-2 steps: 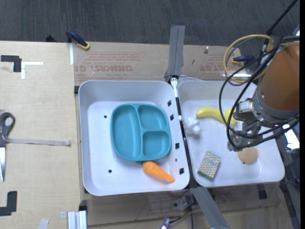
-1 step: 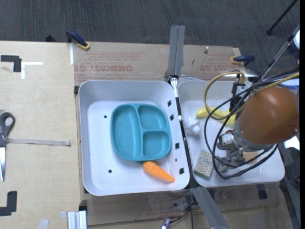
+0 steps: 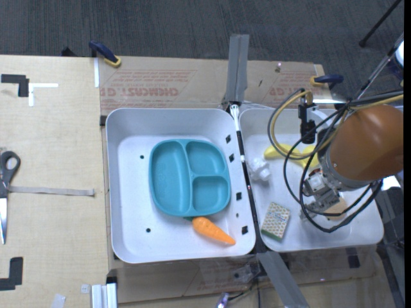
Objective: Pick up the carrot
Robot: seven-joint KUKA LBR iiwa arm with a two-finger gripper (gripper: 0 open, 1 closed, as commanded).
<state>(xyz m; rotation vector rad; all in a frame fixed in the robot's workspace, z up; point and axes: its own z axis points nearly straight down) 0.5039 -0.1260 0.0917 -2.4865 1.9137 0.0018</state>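
Two bins: the left bin (image 3: 122,191) and the right bin (image 3: 359,233) sit side by side, parted by a shared wall beside the teal tray (image 3: 189,177).
Teal tray: three compartments, in the middle of the left bin, bare white floor between it and the bin's left wall and far wall.
Carrot (image 3: 213,231): in the left bin, just at the teal tray's near edge, touching or almost touching it; cannot tell which.
Carrot axis: lies flat at a slant, thick end up against the tray, thin tip pointing toward the bin's near right corner.
Room by the carrot: open floor on its near side, little between its tip and the shared wall.
Gripper (image 3: 321,197): over the right bin, well apart from the tray and carrot; cables hide it, so whether the claw is apart or together cannot be told.
Right bin contents: a small patterned box (image 3: 276,221), a crumpled white piece (image 3: 259,169), a yellow item (image 3: 282,151).
Surface: pale wooden bench (image 3: 51,146), scissors (image 3: 6,191) far left of the tray; dark carpet (image 3: 160,11) beyond.
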